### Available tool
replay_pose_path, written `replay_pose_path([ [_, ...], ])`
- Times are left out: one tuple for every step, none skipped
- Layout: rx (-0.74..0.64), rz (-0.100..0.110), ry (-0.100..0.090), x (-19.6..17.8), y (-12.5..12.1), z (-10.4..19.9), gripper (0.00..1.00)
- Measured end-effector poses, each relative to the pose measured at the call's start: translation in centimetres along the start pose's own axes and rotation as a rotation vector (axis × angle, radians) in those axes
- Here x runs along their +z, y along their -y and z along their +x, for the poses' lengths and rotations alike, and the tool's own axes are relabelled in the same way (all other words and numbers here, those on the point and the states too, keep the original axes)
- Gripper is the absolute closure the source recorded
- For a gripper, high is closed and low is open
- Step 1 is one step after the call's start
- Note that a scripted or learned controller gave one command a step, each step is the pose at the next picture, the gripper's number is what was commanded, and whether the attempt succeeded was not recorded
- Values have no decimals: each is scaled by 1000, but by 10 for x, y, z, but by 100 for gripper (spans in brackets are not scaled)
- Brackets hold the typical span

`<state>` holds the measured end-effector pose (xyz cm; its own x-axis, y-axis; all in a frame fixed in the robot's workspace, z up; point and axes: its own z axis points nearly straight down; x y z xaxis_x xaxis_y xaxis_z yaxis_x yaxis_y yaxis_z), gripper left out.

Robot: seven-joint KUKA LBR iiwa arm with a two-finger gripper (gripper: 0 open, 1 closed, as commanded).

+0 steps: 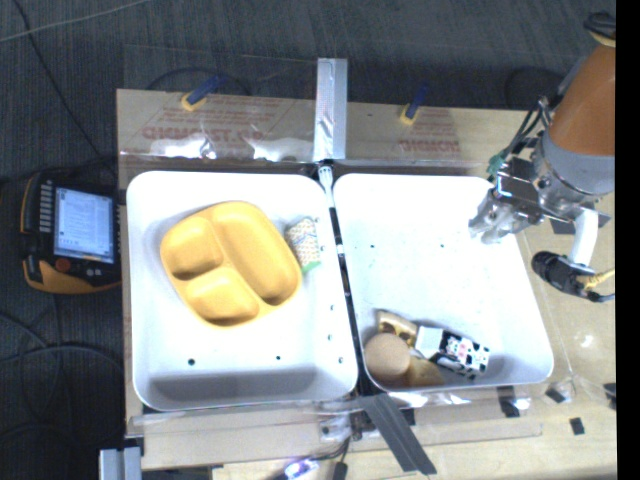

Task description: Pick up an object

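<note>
Hovering over the far right part of the right bin (440, 268), well up by the rim: gripper (493, 220), with the orange-banded arm (590, 98) reaching in from the right. Nothing seen caught in it. Clenched or released? Cannot tell from up here, too blurred and too small.

Targets, then. Clustered in the near left corner of that same bin: a round brown object (385, 358), a small tan piece (396, 324) just beyond it, and a white-and-black item (458, 352) lying just to the right. All three close together, possibly touching. Well apart from the gripper, on the diagonal.

Over in the left bin (150, 368): a big yellow divided tray (230, 263), and a small patterned thing (303, 238) wedged between the tray and the bin's right wall.

Looks like the approach stage, no pick begun. To do it well: travel near and left across the bare bin floor, staying high until directly above the chosen piece. Best bet, by judgement, the white-and-black item, on the open side of the cluster with room to its right. Line the grip across its narrow side, drop straight down, close only once low enough. Beware the brown one: round, likely to roll or squirt out. Beware the near wall too, close behind the cluster. Lift straight up afterwards, slowly.
</note>
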<state>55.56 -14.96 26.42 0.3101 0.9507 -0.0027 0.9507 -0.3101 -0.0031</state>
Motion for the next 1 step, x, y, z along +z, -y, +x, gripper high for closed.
replay_pose_path([
  [-157, -3, 1, -45, 5, 40, 100],
])
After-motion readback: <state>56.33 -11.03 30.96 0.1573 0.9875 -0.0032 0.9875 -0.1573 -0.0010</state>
